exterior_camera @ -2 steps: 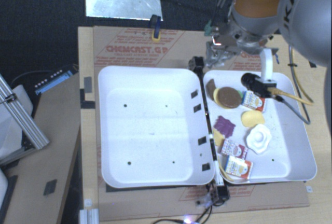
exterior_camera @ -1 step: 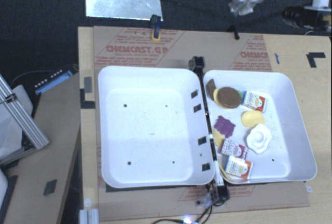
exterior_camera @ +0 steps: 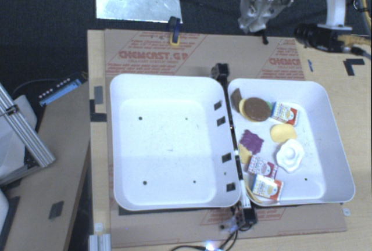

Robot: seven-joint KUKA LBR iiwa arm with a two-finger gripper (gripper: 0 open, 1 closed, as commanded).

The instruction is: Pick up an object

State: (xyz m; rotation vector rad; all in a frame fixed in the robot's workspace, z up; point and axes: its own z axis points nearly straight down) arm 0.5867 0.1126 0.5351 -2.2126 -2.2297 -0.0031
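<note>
Fingers (exterior_camera: 254,24) hang at top of view, above the dark floor beyond the surface (exterior_camera: 192,49); blurred, can't tell if apart or together, nothing visibly between them. Arm body above them cut off by the top edge.

Below the fingers, well apart: right bin (exterior_camera: 331,128) with all the objects. Nearest the fingers, a brown round cookie-like piece (exterior_camera: 256,108) at the bin's far left; just right of it a small printed carton (exterior_camera: 285,112). Further down: yellow lemon-like piece (exterior_camera: 282,132), purple piece (exterior_camera: 251,140), white fried-egg piece (exterior_camera: 289,156), two more small cartons (exterior_camera: 263,166) (exterior_camera: 267,187) at the near-left corner, partly overlapping, details hard to make out.

Left bin (exterior_camera: 168,139) sits down-left of the fingers.
</note>
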